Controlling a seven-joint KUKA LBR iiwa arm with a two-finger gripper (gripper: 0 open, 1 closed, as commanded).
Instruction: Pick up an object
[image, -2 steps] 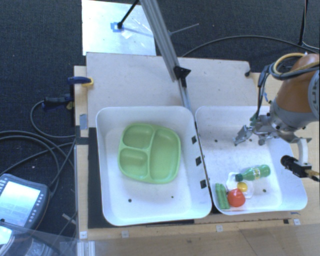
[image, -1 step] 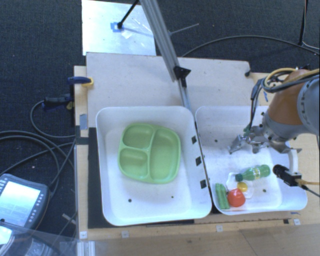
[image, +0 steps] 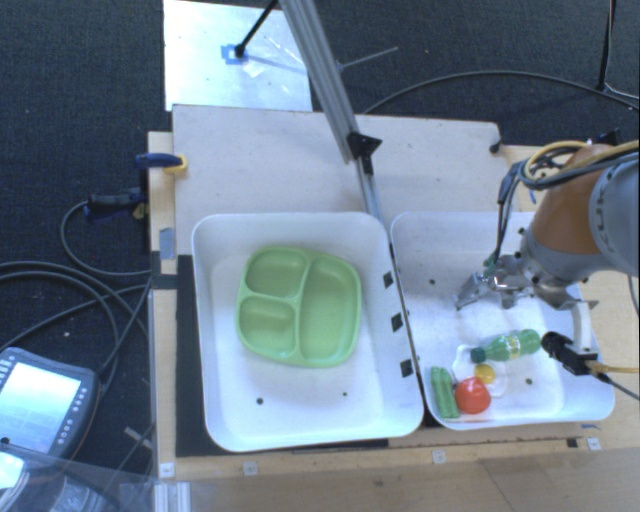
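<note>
Camera view, looking down at a slant, gives us two shallow white bins side by side on the bench. We see the left bin (image: 215, 400) holding a light green divided plate (image: 299, 306), which lies flat near the middle of that bin with its three compartments facing up.

We find the arm (image: 585, 215), grey with an orange band, reaching in from the right over the right bin (image: 430, 240). Its gripper (image: 481, 291) hangs low over the upper middle of that bin, pointing toward the bin's left side. Its two fingers (image: 468, 296) look spread a little apart, and we see nothing between them.

We find the loose things gathered in the near part of the right bin, below the gripper and apart from it. A small green bottle (image: 507, 346) lies on its side, nearest to the gripper. Just below it we see a small yellow piece (image: 485, 373), and beside that a red, tomato-like ball (image: 473, 397). A long green vegetable piece (image: 443, 391) lies just left of the red ball, close to the bin's left wall. A pale, clear item sits under or around the yellow piece; we cannot tell what it is.
</note>
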